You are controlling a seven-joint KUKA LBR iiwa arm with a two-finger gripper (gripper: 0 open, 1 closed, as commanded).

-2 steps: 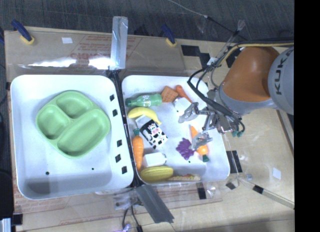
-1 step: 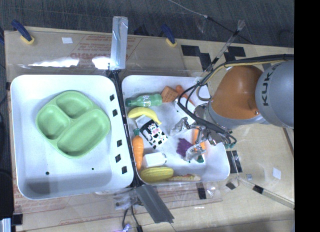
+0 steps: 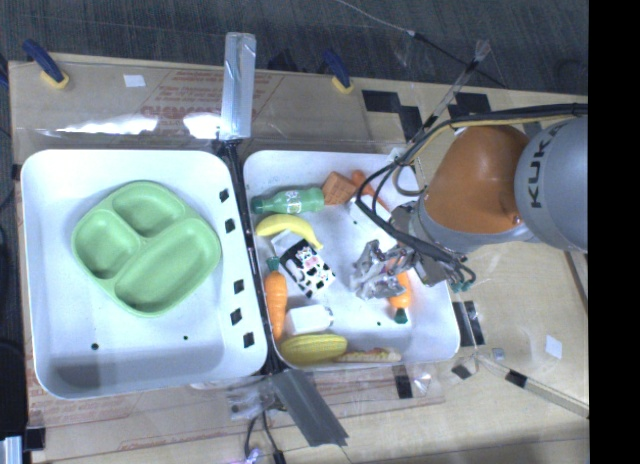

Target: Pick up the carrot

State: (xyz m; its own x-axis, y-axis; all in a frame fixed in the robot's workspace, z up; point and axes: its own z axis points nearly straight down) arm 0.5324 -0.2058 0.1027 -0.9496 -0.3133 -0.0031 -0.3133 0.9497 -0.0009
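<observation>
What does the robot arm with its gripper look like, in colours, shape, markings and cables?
The arm is a rounded grey body with dark KUKA lettering and a broad orange band above the wrist. Thin black cables loop beside the wrist. The gripper is small, made of bare grey metal.

I see the bench, a pale wood-coloured top, bearing two shallow white bins. Taking the right bin as my landmark, the left bin sits just beside it (their walls touching along a black divider), and bare bench shows to its right.
</observation>
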